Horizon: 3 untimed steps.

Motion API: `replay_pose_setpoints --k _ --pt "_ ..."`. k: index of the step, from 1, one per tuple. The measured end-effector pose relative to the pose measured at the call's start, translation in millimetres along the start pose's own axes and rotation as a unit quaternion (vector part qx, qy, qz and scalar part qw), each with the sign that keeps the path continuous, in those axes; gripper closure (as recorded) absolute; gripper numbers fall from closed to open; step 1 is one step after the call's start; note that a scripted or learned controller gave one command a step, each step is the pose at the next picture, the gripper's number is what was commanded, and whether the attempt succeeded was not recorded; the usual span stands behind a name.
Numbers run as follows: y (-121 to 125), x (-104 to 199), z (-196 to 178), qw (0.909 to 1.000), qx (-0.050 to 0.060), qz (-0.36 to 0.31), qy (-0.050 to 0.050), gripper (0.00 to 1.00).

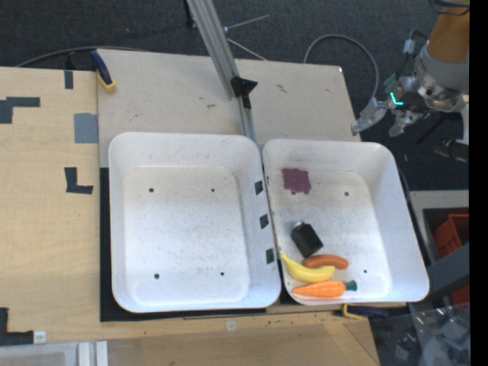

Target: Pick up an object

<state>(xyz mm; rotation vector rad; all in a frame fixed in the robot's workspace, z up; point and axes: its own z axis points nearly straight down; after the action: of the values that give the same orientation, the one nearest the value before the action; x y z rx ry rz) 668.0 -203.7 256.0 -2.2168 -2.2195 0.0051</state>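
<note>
Two shallow white bins sit side by side. The right bin (381, 204) holds five things: one flat purple piece (296, 180) toward its far side, one black block (306, 239) near the middle, and, clustered at the near edge, one curved yellow banana (300, 269), one glossy orange-red sausage (326, 262) and one tapered orange carrot (320, 290) with a green tip. The left bin (187, 147) shows speckled white plastic. The gripper (383, 119) hangs beyond the right bin's far right corner, jaws spread apart, nothing between them.
</note>
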Motion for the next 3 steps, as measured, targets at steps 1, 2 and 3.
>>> replay_pose_setpoints --k 1,2,3 --pt "1 0 -3 1.0000 -0.002 -0.001 -0.001 0.00" --pt "-10 1 50 1.0000 0.001 0.000 -0.001 0.00" --pt "-7 2 94 1.0000 0.000 -0.001 -0.001 0.00"
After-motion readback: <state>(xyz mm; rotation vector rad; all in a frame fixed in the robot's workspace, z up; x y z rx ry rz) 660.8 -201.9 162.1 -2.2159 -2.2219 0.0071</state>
